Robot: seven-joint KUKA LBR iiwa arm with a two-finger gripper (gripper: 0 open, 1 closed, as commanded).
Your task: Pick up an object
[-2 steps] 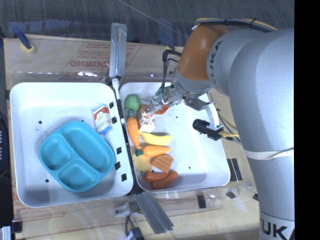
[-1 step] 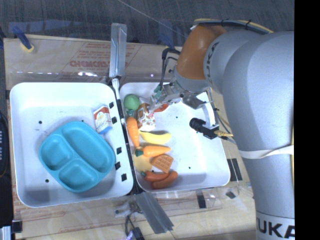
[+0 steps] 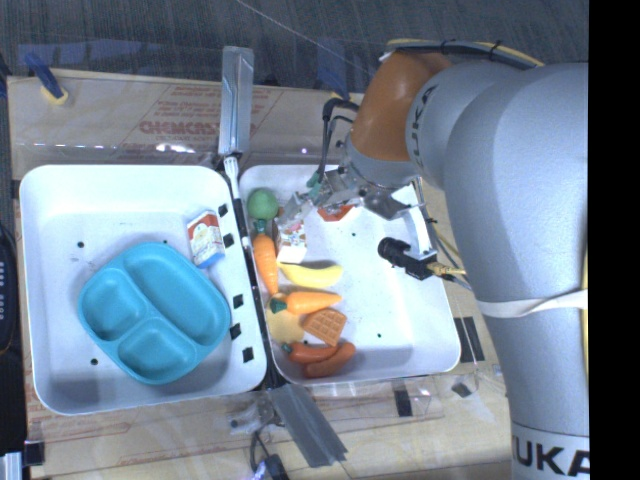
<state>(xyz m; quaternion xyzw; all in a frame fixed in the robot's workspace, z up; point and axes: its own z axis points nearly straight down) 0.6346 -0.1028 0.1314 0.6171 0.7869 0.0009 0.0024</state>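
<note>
The pincer (image 3: 322,194), its state not discernible, is lowered at the right bin's (image 3: 425,313) eleven o'clock corner; closure on the small packet (image 3: 291,233) is judged next.

This is a robotics lab or test cell, not a home. A large grey industrial arm with an orange band (image 3: 470,168) leans over a light plywood bench (image 3: 130,118) printed with faint red lettering. Two shallow white plastic bins (image 3: 40,268) sit side by side, split by a metal divider bar (image 3: 235,98). Their contents are props: plastic toy food such as an orange carrot (image 3: 264,263), a yellow banana (image 3: 310,274) and a green ball-like fruit (image 3: 262,204), plus a blue three-compartment plastic tray (image 3: 152,311). Dark carpet (image 3: 120,8) covers the floor.
</note>
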